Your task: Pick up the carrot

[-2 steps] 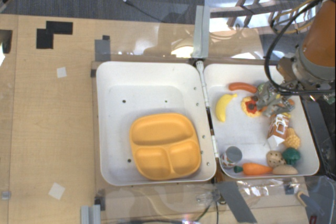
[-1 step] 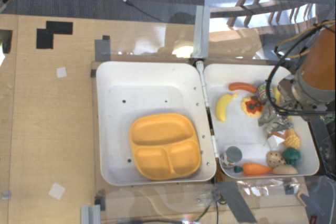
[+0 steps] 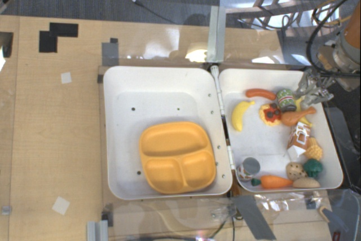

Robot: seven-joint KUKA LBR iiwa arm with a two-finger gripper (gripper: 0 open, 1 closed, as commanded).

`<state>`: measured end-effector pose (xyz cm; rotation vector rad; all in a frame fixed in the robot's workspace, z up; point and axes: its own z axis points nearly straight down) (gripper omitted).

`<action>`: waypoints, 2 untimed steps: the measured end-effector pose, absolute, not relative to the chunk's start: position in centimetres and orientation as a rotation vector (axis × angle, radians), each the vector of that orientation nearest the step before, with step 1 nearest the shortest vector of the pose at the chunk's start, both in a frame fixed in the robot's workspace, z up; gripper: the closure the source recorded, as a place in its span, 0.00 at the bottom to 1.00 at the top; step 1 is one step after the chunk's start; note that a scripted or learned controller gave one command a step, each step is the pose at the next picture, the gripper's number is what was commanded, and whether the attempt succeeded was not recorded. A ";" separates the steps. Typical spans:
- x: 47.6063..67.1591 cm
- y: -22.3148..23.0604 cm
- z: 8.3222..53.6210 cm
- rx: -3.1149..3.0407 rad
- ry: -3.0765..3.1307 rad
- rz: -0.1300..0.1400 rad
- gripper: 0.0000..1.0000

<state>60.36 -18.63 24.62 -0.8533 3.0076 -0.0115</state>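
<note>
Carrot (image 3: 274,182): lies flat along near edge of right bin (image 3: 237,84), long axis parallel to that edge, green top toward left. Tool (image 3: 313,90): above bin's far right corner; finger state cannot be told

the two white bins (image 3: 169,87) look like smooth, slightly glossy plastic, the divided yellow tray (image 3: 177,156) matt plastic, the carrot (image 3: 274,182) smooth and faintly shiny, the tabletop (image 3: 51,138) pale matt wood, and the upright post (image 3: 216,36) at its far edge brushed metal.
</note>
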 end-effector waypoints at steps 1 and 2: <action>59.6 -17.3 18.6 -1.216 2.890 -0.002 1.00; 54.2 -15.1 17.0 -1.220 2.888 -0.002 1.00</action>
